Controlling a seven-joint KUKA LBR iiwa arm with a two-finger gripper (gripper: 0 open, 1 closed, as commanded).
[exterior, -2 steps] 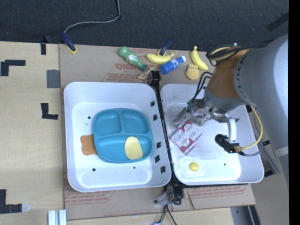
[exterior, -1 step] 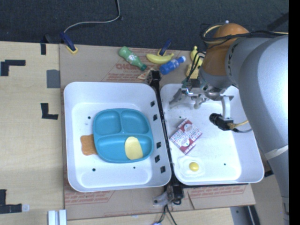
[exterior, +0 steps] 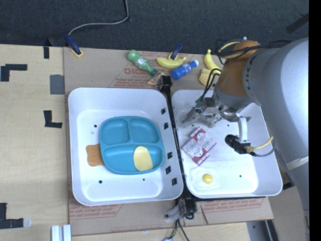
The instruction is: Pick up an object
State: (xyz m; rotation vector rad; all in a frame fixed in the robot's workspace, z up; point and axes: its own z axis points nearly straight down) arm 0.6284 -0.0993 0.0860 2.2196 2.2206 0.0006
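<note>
My gripper (exterior: pixel 201 118) hangs over the upper left part of the right bin (exterior: pixel 261 182). Its metal fingers (exterior: pixel 190 117) are spread open with nothing between them. Just below it lies a red and white packet (exterior: pixel 198 145) on the bin floor. A toy fried egg (exterior: pixel 206 178) rests near the front wall of the same bin. In the left bin (exterior: pixel 80 134) a blue divided plate (exterior: pixel 125 139) carries a yellow oval piece (exterior: pixel 142 158). A brown toast-like slab (exterior: pixel 93 155) lies beside the plate's left rim.
Behind the bins on the cardboard lie a green bottle (exterior: pixel 141 62), a banana (exterior: pixel 171 62), a blue bottle (exterior: pixel 183 70), a second banana (exterior: pixel 211 61) and a yellow ridged piece (exterior: pixel 205 77). The arm's grey bulk (exterior: pixel 281 99) covers the right bin's right side.
</note>
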